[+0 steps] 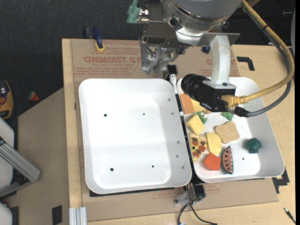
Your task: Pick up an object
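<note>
Overhead, gripper beyond left bin

Illumination is even and fairly bright, apparently from overhead. The left bin, below the claw, reads near-white with mild glare washing out its floor; soft shadow gathers along its lower rim. The arm, right of and above the claw, is large and slightly soft in focus. The claw itself shows blur and dim detail. Dark floor beyond the surface is underexposed.
</note>
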You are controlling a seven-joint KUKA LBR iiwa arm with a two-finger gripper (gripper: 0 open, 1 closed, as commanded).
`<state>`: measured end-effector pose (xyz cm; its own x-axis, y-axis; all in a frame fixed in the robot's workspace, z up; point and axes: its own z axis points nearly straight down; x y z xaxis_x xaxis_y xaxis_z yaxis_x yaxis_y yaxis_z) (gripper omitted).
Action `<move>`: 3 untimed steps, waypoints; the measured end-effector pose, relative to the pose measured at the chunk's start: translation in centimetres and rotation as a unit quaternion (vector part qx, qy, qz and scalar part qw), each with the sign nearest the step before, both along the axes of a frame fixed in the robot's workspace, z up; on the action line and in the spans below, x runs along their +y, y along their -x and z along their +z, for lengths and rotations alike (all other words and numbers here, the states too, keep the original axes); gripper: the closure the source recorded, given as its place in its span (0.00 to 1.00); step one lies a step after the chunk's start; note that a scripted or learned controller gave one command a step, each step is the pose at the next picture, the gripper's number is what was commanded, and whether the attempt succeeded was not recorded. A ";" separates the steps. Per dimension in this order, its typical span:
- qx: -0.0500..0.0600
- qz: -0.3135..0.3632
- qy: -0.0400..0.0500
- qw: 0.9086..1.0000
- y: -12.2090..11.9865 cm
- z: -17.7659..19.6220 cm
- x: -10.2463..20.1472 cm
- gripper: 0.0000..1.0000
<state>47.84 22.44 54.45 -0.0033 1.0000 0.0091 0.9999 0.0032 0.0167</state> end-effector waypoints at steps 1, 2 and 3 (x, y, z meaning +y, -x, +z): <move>0.017 -0.003 0.009 1.000 0.1 -17.6 -0.2 1.00; -0.001 -0.001 0.000 1.000 -0.1 -0.4 0.0 1.00; 0.016 -0.002 0.008 1.000 0.1 -15.3 0.0 1.00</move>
